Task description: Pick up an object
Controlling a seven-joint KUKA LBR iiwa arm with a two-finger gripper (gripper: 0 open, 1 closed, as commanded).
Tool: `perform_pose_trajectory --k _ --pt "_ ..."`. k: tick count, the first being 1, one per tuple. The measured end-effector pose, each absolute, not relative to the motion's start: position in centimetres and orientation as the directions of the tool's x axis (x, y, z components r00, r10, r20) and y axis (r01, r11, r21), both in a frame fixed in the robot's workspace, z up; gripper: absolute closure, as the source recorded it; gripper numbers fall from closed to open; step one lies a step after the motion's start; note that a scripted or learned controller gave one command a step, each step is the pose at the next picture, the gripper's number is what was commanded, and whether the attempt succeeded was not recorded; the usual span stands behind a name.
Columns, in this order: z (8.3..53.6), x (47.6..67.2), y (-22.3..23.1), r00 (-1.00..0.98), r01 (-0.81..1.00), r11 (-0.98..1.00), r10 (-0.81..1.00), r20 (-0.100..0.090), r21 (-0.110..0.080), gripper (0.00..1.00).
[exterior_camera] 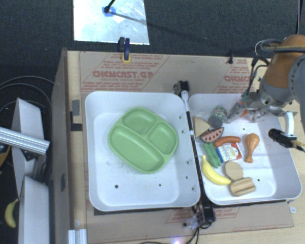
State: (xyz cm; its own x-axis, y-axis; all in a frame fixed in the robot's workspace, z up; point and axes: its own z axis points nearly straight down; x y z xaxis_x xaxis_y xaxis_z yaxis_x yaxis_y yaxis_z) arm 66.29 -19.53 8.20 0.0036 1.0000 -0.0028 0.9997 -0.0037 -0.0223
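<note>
Toy food (227, 154) lies heaped in the right bin (282, 174), likely a ready pile for grasping; gripper (246, 111) hovers above the back edge, grasp unreadable from here.

My worktop (157, 67) is brown board printed with red lettering. A blue-and-yellow clamp (124, 48) grips its far edge. Beyond it, a shiny metal sheet (111, 13) lies on dark carpet (30, 29); black cables (18, 90) coil at the left.
</note>
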Motion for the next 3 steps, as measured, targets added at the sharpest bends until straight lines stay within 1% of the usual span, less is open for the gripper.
perform_pose_trajectory --k 1,3 --pt "8.08 66.28 -20.31 0.004 1.000 -0.004 1.000 0.002 -0.023 0.00" --pt "8.17 66.38 -20.82 0.004 1.000 -0.004 1.000 0.000 -0.019 0.00"
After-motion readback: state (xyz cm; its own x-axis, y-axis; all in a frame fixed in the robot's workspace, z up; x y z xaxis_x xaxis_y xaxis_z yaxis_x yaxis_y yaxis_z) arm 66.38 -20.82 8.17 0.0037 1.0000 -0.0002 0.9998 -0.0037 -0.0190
